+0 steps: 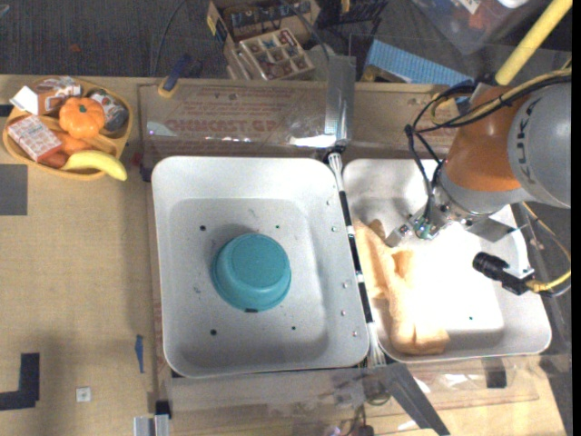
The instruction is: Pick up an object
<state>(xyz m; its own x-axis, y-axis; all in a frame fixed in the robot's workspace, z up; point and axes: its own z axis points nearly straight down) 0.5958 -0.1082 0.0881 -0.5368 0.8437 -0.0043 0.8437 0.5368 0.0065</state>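
I see the gripper (pixel 406 233) low inside the right bin (pixel 522 339), just beside the upper end of the pale orange object (pixel 399 293) that lies along that bin's left wall; I cannot tell from up here how its fingers stand, and nothing shows between them. Left of that object, across the wall, the left bin (pixel 182 189) has a teal bowl (pixel 252 271) upside down near its middle, and well beyond it, on the bench's (pixel 73 280) far left corner, a yellow dish (pixel 68 134) of toy food sits apart
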